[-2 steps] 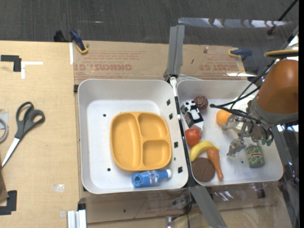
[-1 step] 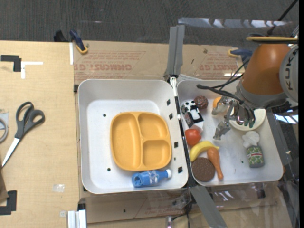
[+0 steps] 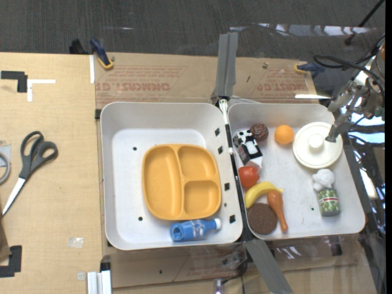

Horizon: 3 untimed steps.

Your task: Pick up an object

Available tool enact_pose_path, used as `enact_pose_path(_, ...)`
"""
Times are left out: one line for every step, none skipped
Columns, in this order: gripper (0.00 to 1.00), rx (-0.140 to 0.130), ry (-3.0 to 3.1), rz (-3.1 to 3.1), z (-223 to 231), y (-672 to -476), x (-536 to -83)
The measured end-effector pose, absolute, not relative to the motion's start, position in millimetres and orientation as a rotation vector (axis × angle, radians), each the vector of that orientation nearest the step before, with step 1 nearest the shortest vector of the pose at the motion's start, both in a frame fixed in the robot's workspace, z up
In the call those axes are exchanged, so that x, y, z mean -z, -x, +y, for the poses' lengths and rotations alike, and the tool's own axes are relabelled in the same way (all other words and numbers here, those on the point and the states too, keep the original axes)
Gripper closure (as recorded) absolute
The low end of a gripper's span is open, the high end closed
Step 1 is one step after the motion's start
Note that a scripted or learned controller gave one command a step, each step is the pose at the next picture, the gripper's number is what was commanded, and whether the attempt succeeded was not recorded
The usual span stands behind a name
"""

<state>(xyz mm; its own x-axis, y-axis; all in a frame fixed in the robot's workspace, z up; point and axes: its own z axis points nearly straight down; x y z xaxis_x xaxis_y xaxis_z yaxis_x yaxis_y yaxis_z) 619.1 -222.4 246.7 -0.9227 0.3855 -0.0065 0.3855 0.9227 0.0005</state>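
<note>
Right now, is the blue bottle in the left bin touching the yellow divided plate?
Touching, or all but. The camera view shows the blue bottle lying on its side against the front edge of the yellow divided plate, with no white bin floor visible between them.

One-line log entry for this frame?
hand over round white lid | right white bin | nothing visibly held

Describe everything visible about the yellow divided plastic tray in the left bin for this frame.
The yellow divided plastic tray is a rounded rectangle with a raised rim and three compartments: one long section on its left and two smaller ones on its right. It looks like smooth, matte plastic, and nothing lies in any compartment. It lies flat, slightly rotated, near the middle of the left white bin. The blue plastic bottle lies on its side just below the tray's lower edge, close to or touching it.
</note>
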Motion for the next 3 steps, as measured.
enact_pose_path(0.00, -0.001, -1.086, 2.943, -215.2, -633.9, -111.8)
enact_pose_path(0.00, -0.004, -1.444, 2.763, -193.8, -656.7, -104.9)
enact_pose_path(0.00, -0.002, -1.771, 2.590, -146.8, -660.0, -93.9)
